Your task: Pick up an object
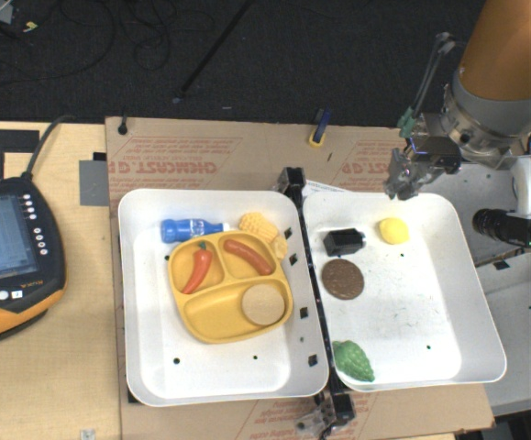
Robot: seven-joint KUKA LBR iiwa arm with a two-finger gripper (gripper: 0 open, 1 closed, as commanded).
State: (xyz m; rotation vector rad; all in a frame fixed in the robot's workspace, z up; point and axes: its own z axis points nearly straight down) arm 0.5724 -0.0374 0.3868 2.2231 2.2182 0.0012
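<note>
Your dark two-finger gripper (pixel 404 183) hangs over the back rim of the right-hand shallow white bin (pixel 448 337), and I cannot tell how it is set. The small round yellow plastic object (pixel 393 231) lies just below it, clear of the black block (pixel 344 241) and brown disc (pixel 343 280), probably your easiest grab.

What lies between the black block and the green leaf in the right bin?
In the camera view, the brown disc lies between the black block and the green leaf; below the disc is bare white bin floor.
</note>
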